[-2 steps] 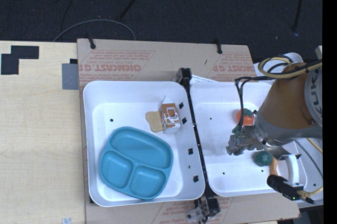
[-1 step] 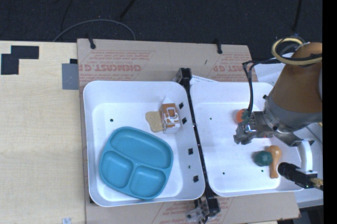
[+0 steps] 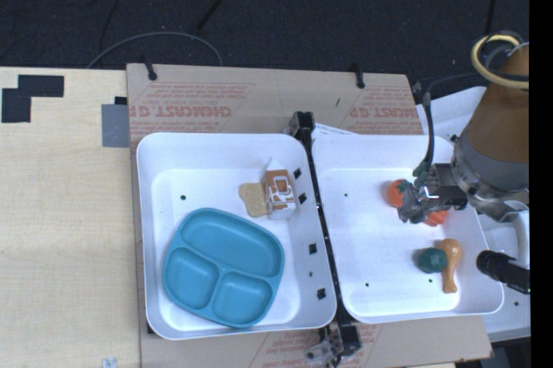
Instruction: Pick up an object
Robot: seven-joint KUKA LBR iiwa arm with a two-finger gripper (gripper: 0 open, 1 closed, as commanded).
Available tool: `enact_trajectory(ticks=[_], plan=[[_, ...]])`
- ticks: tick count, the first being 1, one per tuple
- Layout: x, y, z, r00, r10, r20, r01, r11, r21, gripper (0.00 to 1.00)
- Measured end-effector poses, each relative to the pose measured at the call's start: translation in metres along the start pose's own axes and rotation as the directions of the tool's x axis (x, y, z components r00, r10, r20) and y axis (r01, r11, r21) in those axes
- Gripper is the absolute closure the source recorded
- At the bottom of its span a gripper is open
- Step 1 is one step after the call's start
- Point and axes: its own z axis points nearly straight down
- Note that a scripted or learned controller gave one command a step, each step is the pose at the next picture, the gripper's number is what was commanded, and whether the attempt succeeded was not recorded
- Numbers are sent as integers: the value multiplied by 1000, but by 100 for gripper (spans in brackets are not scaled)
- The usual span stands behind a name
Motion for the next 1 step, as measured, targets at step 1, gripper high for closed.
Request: enact_trajectory(ticks=[1], plan=[[42,7,13,1000,1,-1,-1,1000,7,100]])
